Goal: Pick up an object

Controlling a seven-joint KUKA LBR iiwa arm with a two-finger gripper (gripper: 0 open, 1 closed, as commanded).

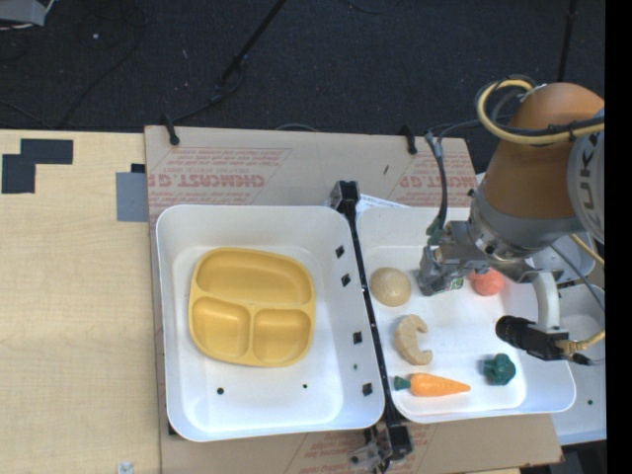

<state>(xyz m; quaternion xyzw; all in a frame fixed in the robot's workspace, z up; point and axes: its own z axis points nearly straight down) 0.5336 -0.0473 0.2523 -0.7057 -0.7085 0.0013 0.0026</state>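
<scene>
The end effector (441,273) hangs low in the right bin (533,398), between a beige ball (390,286) and a red object (486,283); its grip can't be judged. Nothing looks picked; it must settle on one.

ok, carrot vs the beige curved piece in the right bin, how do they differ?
Colour: the carrot is orange with a green tip at its left end; the curved piece is plain beige.
Shape: the carrot is a straight taper; the curved piece bends like a C.
Pose: the carrot lies roughly crosswise near the front wall; the curved piece lies above it, running more front to back.
Shared: both lie loose on the floor of the right bin, apart from each other.
</scene>
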